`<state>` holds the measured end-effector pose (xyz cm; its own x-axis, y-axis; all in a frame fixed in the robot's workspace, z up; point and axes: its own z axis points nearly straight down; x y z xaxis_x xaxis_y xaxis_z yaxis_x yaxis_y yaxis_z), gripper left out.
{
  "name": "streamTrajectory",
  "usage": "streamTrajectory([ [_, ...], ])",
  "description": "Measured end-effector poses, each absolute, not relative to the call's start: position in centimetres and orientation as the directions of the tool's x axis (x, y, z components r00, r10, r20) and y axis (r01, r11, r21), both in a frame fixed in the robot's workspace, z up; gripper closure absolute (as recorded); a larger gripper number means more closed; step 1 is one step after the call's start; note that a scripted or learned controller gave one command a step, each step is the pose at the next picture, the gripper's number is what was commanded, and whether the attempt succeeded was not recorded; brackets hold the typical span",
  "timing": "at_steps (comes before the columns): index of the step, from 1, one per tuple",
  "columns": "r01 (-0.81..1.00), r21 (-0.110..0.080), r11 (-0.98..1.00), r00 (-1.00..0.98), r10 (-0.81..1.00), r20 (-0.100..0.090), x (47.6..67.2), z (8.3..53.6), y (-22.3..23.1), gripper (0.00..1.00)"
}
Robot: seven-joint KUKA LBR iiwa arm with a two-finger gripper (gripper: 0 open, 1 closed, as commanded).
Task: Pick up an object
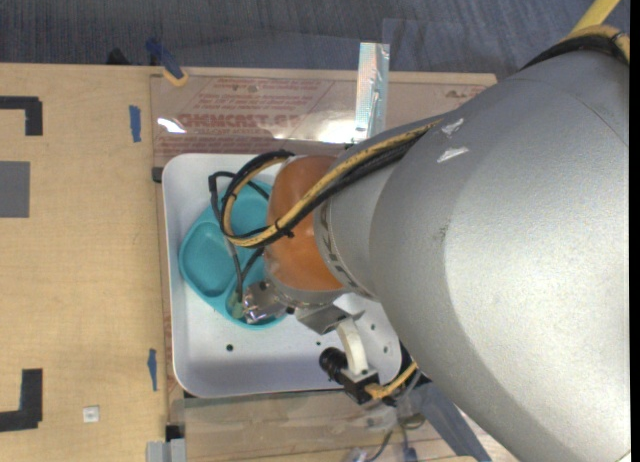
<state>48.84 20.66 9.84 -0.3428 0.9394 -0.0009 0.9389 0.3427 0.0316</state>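
A teal, rounded plastic object (pixel 207 255) lies in the left part of the white bin (pixel 200 360). The grey arm with its orange band (pixel 295 230) reaches in from the right and hangs over the bin, covering most of it. The wrist hardware (pixel 258 298) sits right at the teal object's lower right edge. The arm hides the gripper's fingers, and black and yellow cables (pixel 240 210) loop over the teal object's upper part.
The bin's left wall and front floor are bare white. A clear plastic sheet (pixel 300 110) with red print lies behind the bin on the cardboard-coloured bench. Blue tape marks (pixel 135 122) sit beside the bin's left edge.
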Motion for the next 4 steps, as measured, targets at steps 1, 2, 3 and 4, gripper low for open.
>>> streamTrajectory([
  [1, 0.998, 0.004, -0.059, 0.059, 0.998, 0.002, 50.2, 26.5, 21.6, 1.00],
  [2, 0.957, -0.003, 0.291, -0.291, 0.957, 0.000, 47.9, 23.2, 22.6, 1.00],
  [3, 0.691, 0.006, 0.723, -0.723, 0.691, -0.003, 48.1, 27.7, 19.8, 1.00],
  [4, 0.451, 0.003, 0.893, -0.893, 0.451, -0.002, 48.3, 11.5, 16.2, 1.00],
])
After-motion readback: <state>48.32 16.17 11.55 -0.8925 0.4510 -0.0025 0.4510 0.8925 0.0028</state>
